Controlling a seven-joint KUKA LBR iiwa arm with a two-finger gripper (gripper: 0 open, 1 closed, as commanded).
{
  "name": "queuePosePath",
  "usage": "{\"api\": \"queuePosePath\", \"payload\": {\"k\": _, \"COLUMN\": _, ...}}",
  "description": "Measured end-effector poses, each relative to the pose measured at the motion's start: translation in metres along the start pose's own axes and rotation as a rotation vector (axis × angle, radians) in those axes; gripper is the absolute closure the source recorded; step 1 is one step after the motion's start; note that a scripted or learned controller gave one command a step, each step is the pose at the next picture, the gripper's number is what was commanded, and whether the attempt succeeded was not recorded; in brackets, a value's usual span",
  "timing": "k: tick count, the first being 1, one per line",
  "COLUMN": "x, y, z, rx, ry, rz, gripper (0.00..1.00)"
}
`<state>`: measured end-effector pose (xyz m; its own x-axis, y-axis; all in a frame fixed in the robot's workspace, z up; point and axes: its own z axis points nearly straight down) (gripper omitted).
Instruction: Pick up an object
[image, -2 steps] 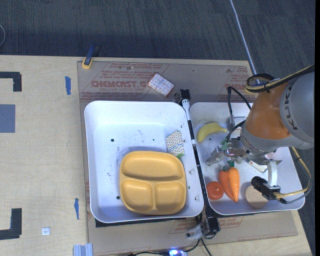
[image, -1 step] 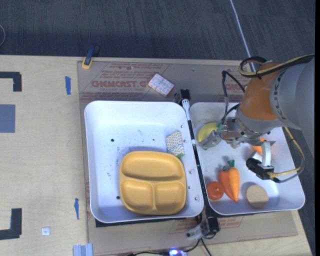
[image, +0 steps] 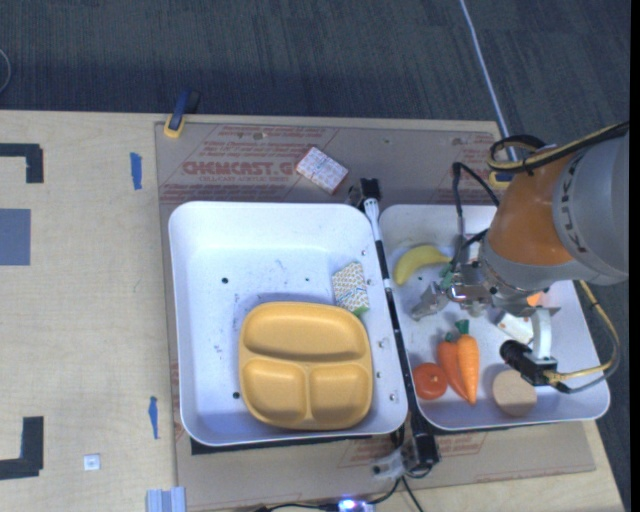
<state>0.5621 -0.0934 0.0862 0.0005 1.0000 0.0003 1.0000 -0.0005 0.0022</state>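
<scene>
While the gripper (image: 447, 296) hung low over the middle of the right bin (image: 575, 402), you had little free room around it. The banana (image: 420, 262) lay just beside it toward the far left corner, and the carrot (image: 462, 366) lay near it on the near side, leaf end toward the gripper. A small red-orange ball (image: 431, 380) touched the carrot's left flank, close to the wall next to the left bin (image: 220, 260). A tan round block (image: 514, 392) sat by the right bin's near edge, apart from the carrot.

You had more open floor in the left bin's far half. Its near half was taken by a yellow divided tray (image: 305, 362), with a small patterned packet (image: 349, 286) just beyond it against the right wall.

The arm (image: 560, 220) covered the right bin's far right part, hiding that floor from you. A white and orange thing (image: 518, 324) showed partly below the wrist, too cut off to name. You could not tell how far the gripper was open, nor whether it had hold of anything.
</scene>
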Motion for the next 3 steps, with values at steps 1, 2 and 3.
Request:
{"api": "queuePosePath", "payload": {"k": 1, "x": -0.003, "y": -0.031, "z": 0.000, "rx": -0.002, "ry": 0.000, "rz": 0.000, "gripper": 0.00}}
{"api": "queuePosePath", "payload": {"k": 2, "x": -0.003, "y": -0.030, "z": -0.011, "rx": -0.005, "ry": -0.002, "rz": 0.001, "gripper": 1.00}}
{"api": "queuePosePath", "payload": {"k": 3, "x": -0.003, "y": -0.030, "z": -0.011, "rx": -0.005, "ry": -0.002, "rz": 0.001, "gripper": 0.00}}
